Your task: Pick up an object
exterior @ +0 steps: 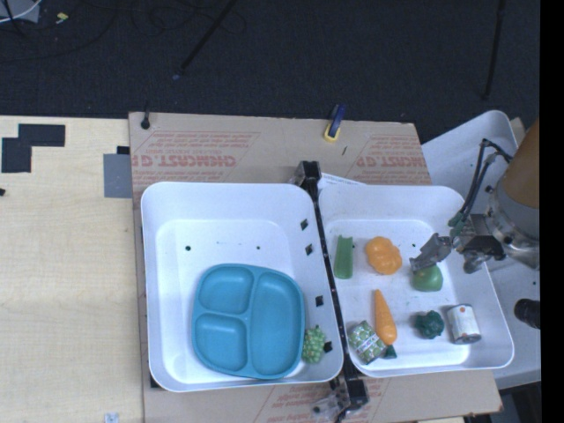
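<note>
Left of the black centre divider [315, 236]: blue three-compartment plastic plate [248, 319], green grape cluster [313, 345] at its right edge | right of divider: green block [344, 257], orange pepper [383, 255], carrot [384, 316], small green round object [428, 278] | gripper [434, 252] touching or just above it, contact unclear; fingers' spread cannot be told | arm cut off.

The grey metal fingers [434, 252] sit right above a green round fruit [428, 278]; an orange pepper-shaped toy [383, 256] crowds their left, while bare white bin floor [414, 221] lies open beyond them
</note>
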You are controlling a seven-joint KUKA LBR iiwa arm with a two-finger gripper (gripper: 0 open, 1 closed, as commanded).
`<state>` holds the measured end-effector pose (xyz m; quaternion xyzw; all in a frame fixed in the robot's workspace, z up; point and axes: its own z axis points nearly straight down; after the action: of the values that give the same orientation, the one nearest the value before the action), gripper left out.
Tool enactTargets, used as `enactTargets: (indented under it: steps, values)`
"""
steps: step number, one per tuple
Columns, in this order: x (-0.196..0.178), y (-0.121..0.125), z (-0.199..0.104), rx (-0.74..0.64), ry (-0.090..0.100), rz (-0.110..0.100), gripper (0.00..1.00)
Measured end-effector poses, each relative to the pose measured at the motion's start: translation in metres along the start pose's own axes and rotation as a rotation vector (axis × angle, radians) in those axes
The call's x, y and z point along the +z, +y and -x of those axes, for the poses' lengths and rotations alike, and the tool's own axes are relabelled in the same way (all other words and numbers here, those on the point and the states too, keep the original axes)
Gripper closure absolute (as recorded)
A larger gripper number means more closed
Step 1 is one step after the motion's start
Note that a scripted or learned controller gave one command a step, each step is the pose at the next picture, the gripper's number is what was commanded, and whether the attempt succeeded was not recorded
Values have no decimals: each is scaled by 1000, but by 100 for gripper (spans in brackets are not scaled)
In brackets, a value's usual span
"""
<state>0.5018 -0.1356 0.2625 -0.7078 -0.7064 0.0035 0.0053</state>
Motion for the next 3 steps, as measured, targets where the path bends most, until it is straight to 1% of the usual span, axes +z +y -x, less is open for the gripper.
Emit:
enactTargets:
  steps: [1,2,3]
  values:
    - [-5,2,0,-2,-1,10,0]
    - [40,0,-6,-3,0,5,0]
    - [87,7,-10,-2,0,5,0]
